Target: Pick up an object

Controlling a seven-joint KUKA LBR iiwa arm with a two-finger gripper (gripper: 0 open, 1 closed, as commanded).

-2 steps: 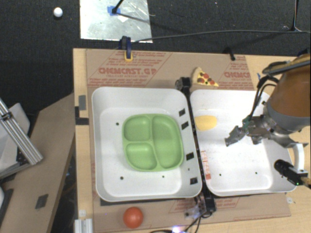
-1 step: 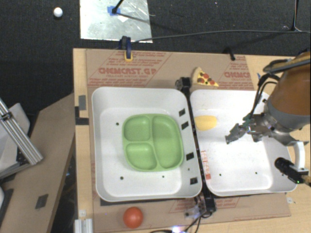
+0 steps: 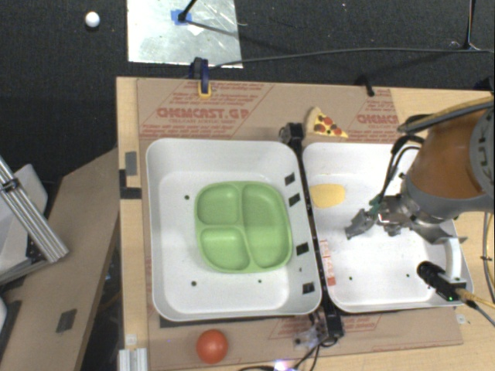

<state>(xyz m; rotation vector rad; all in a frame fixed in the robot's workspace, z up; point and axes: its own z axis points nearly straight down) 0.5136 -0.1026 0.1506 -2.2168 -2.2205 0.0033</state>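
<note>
Yellow oval flat piece (image 3: 328,195) lay in the right shallow white bin (image 3: 363,296), near its left wall, long axis running left to right; we saw no distinct pointing end. We found the grey two-finger gripper (image 3: 358,226) just right of and below it, apart, whether released or clenched we could not tell.

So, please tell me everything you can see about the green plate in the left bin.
The green plate is a light green, rounded-square dish that looks like smooth plastic. Raised ridges divide it into four compartments, and nothing lies in any of them. It lies flat and upright on the floor of the left bin, near the middle, slightly rotated against the bin's walls and touching none of them. The gripper is over the right bin, apart from it.
</note>
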